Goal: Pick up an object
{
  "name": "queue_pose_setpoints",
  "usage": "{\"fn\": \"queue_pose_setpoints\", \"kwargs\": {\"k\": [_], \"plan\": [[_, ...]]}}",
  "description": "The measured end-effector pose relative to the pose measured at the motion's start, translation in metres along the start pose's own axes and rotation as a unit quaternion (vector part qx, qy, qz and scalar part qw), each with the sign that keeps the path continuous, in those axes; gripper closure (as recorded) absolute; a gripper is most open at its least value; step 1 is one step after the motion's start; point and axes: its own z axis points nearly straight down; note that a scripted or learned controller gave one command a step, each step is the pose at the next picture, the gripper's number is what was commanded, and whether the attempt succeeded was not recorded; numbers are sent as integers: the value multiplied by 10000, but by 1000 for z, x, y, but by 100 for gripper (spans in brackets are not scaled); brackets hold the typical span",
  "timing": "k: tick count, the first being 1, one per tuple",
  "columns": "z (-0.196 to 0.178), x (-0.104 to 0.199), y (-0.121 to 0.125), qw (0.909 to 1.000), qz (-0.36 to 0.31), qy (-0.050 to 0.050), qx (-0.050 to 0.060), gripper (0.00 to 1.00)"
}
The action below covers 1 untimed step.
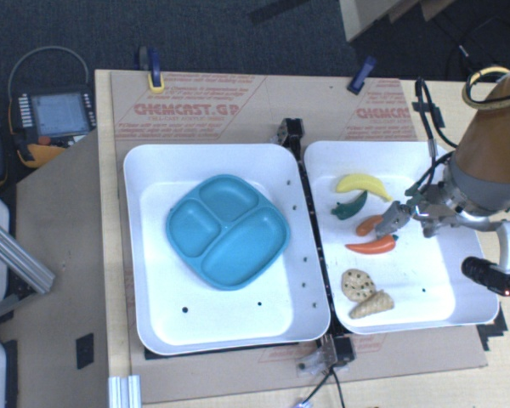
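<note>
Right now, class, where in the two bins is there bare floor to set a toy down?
Free: the left white bin floor in front of the blue divided plate; the right white bin near corner, right of the ice-cream cone. Crowded: around the yellow banana and red chilli, beside the gripper.

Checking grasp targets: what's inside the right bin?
In the right bin: yellow banana, green pepper, red chili, cookie, cone. The pincer covers part of an orange item; anything beneath the arm is hidden.

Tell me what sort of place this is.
Probably a robotics lab bench set up for picking trials: a robot arm reaching over two white bins, toy food such as a banana, and a handheld controller beside the bench.
</note>
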Motion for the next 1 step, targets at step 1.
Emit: {"fn": "queue_pose_setpoints", "kwargs": {"k": [1], "plan": [[-6,0,3,10000,-14,-10,-60,0]]}}
